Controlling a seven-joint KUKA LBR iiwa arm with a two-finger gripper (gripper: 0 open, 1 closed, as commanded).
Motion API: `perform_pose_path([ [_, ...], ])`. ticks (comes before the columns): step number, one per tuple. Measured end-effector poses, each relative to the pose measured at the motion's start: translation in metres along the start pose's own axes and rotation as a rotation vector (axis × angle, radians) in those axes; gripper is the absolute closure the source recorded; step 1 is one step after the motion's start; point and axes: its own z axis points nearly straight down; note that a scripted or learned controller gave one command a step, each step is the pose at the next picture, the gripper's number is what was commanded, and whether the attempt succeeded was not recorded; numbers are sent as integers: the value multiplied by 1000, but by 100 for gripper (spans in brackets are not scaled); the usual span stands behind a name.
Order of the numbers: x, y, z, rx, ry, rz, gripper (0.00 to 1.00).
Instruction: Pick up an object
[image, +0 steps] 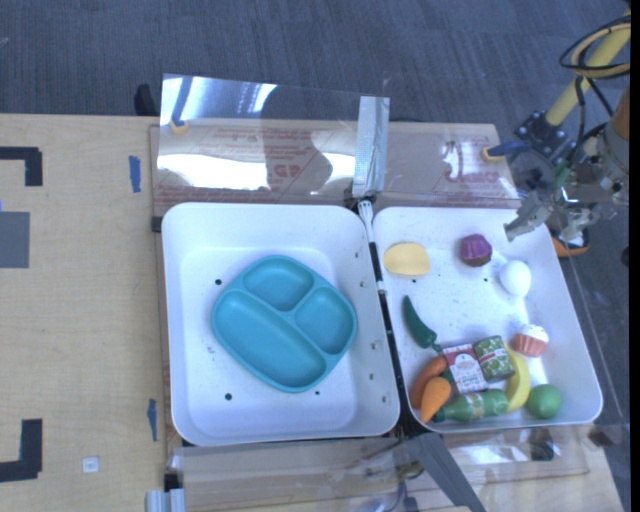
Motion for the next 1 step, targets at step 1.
perform_pose_path([
  [1, 27, 54, 94, 6, 2, -215, 0],
])
